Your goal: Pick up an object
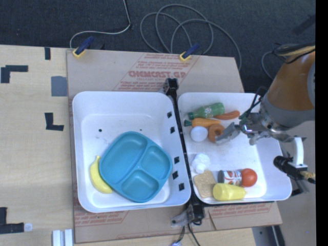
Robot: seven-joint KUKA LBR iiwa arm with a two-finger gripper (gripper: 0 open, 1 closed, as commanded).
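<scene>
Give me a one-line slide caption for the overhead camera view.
KUKA arm's gripper reaches into the right bin of toy food; blue divided plate and banana fill the left bin.

banana (99,177) partly under blue plate (135,166), end effector (229,132) blurred

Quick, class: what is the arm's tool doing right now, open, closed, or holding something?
Tool: over the right bin, beside the small orange piece; whether it is open, closed or holding anything cannot be told.
</scene>
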